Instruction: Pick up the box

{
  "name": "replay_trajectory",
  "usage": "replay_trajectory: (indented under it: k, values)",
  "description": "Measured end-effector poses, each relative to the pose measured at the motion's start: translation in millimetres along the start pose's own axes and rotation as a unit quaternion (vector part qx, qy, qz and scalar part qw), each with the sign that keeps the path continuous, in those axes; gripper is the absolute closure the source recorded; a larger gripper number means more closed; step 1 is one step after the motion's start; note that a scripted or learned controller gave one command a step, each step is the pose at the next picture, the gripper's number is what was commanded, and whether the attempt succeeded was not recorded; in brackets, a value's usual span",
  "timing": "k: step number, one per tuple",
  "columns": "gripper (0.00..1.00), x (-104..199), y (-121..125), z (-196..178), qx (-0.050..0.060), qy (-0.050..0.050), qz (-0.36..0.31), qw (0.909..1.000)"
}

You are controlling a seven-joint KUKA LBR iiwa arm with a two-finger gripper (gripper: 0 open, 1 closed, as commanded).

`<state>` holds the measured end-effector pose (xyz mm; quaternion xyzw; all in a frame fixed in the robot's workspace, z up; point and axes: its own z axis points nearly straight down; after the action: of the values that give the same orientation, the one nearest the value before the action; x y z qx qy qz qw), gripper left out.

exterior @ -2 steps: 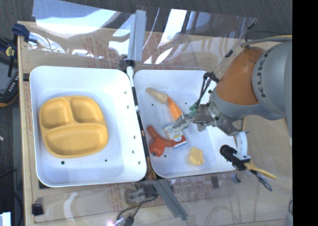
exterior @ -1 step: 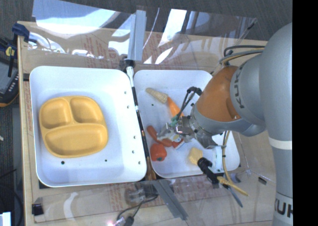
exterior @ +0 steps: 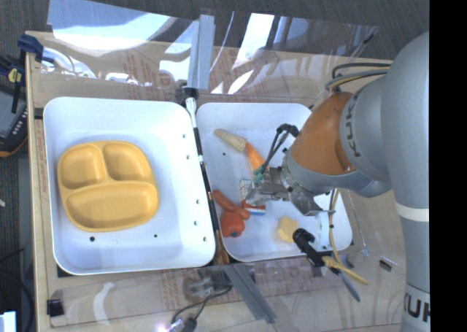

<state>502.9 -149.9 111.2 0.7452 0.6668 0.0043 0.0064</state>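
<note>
Right now your hand [exterior: 255, 193] is hovering over the box [exterior: 255, 209] beside the orange toy [exterior: 230, 217]; its grip you cannot tell, and crowding risks a miss.

My bench carries two bins side by side. The left bin [exterior: 51, 177] holds a divided plate [exterior: 107, 183] toward its left edge. In the right bin [exterior: 292, 113], a corn cob [exterior: 230, 139] lies near the far edge with a carrot [exterior: 254, 155] just beside it; my gripper [exterior: 257, 190] hangs over the middle, a lobster toy [exterior: 230, 215] by the left wall, a small box [exterior: 287, 229] near the front edge
</note>
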Motion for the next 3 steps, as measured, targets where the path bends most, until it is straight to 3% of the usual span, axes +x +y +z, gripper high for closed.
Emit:
replay_trajectory:
  k: [1, 2, 3]
  values:
    - [0.0, 0.1, 0.0, 0.0, 0.0, 0.0, 0.0, 1.0]
    - [1.0, 0.3, 0.3, -9.4, 0.001, -0.001, -0.003, 1.0]
    - [0.0, 0.4, 0.3, -9.5, 0.001, -0.001, -0.003, 1.0]
